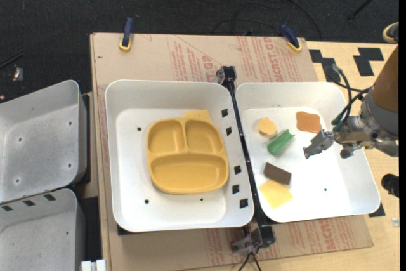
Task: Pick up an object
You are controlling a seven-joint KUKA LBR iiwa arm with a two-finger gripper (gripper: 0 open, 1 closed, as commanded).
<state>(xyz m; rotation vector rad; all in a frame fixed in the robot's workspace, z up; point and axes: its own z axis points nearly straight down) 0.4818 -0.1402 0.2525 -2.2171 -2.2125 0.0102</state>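
Green block (280, 142) lies in the right bin (355, 200), near our claw (315, 148), whose spread we cannot tell; nothing shows in it. Around sit an orange piece (308, 121) and brown block (277, 173). We judge this the approach; next, descend squarely.

The arm (387, 95) is cut off by the right edge, so most of it lies outside the frame. The gripper (319, 144) is small and dark, and its finger gap cannot be made out. The yellow tray (187, 155) hides most of a yellow piece (198, 115) showing behind its far rim.
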